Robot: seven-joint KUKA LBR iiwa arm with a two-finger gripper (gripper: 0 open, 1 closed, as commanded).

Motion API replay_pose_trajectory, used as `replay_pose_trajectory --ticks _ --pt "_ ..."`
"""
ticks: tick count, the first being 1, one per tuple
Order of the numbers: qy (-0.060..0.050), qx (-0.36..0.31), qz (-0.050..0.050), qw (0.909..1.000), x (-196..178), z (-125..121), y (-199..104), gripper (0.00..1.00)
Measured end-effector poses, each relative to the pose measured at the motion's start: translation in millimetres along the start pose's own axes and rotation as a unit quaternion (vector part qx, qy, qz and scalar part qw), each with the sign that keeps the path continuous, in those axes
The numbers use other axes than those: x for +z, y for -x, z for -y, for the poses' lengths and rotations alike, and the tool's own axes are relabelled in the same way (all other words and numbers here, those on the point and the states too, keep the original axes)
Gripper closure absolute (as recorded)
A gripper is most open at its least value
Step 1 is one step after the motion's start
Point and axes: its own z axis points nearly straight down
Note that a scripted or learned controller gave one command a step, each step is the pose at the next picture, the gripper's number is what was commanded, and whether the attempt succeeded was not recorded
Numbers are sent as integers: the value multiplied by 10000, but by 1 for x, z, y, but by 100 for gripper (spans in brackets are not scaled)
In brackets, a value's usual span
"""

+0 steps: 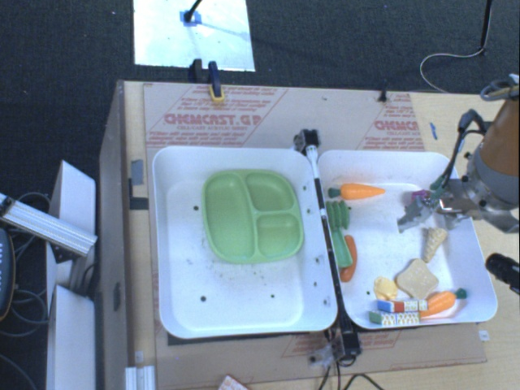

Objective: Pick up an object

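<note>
Gripper point(416, 210) low in right bin point(479, 299), just above cream cone-shaped toy point(434, 243). Fingers look slightly apart, nothing between them. Approach step, grasp not made (my guess). Next: drop straight over cone, close squarely, lift.

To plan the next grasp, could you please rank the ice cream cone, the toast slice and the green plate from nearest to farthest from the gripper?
From the gripper, in the right bin:
1. Ice cream cone, just below it in the right bin.
2. Toast slice, lower in the same bin.
3. Green plate, across in the left bin.
</note>
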Motion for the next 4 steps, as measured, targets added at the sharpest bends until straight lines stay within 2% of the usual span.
replay_pose_trajectory --ticks 1,2,3,4 --pt "-26 3 -6 10000 142 -59 -29 0" --pt "8 -4 1 10000 168 -135 -27 0" --pt "-127 -8 -29 9999 170 -159 22 0" --pt "-190 -21 -44 9998 162 -157 21 100"
